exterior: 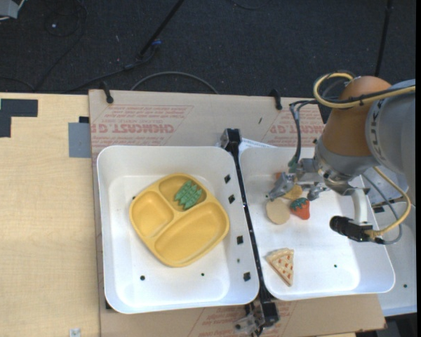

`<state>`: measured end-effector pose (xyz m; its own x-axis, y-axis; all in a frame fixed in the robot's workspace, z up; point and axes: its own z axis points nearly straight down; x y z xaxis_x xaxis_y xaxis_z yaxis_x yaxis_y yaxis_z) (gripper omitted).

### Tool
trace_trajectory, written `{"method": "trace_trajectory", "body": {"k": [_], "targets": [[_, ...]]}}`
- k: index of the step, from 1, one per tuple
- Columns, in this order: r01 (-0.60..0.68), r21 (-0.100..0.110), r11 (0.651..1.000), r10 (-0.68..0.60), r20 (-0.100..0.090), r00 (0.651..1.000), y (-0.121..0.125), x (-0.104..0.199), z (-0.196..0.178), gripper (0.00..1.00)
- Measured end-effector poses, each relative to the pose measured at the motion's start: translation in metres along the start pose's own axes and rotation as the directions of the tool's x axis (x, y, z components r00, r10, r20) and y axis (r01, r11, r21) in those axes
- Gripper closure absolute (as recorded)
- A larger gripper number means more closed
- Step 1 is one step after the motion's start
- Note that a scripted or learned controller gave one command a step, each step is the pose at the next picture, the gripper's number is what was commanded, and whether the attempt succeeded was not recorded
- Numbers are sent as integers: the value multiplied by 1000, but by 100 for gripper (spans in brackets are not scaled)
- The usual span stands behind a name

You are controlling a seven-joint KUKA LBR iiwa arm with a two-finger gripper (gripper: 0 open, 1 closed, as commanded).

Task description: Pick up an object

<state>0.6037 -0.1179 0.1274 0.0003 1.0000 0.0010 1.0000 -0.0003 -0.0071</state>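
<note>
Over the right bin [379,276], the gripper [295,187] hangs low above a beige disc [278,212] and red strawberry [301,208]; whether it grips cannot be told. A pizza slice [283,265] lies nearer. Left, a yellow plate [179,220] holds green food [189,195].

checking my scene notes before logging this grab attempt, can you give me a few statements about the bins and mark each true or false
1. The yellow divided plate lies in the left bin. True.
2. The green toy sits in the plate's largest compartment. False: it is in a small upper compartment.
3. The pizza slice lies in the right bin. True.
4. The gripper hovers over the left bin. False: it is over the right bin, by the tan disc and red toy.
5. The pizza slice touches the tan disc. False: they lie apart.
</note>
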Motion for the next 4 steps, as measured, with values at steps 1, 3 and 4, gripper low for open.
{"method": "trace_trajectory", "body": {"k": [1, 3, 4], "targets": [[0, -1, 1000, 0, 0, 1000, 0, 1, 42, 0], [-2, -7, 1000, 2, 1, 1000, 0, 1, -12, 100], [1, -9, 1000, -1, 1, 1000, -1, 6, -56, 100]]}}
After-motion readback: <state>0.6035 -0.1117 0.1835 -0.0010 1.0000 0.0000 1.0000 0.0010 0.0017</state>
